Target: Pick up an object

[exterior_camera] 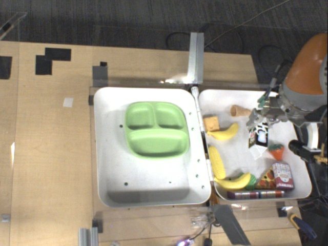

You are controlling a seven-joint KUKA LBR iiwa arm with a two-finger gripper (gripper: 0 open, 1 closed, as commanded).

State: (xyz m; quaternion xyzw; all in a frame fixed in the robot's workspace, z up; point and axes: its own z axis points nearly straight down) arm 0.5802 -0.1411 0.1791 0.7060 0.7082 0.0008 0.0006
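1. White-and-black small packet hangs at the gripper, above the right bin; whether it is clamped I cannot tell.
2. Bananas, corn and carrot lie in that bin; a secure lift remains unconfirmed.

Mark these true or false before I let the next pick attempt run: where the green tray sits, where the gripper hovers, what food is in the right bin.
1. The green divided tray lies in the left bin. True.
2. The gripper hangs over the left bin. False: it is over the right bin.
3. Two bananas, one above, one below, lie in the right bin. True.
4. The corn cob rests on the green tray. False: it lies in the right bin, between the bananas.
5. The red carton is in the right bin's near right corner. True.
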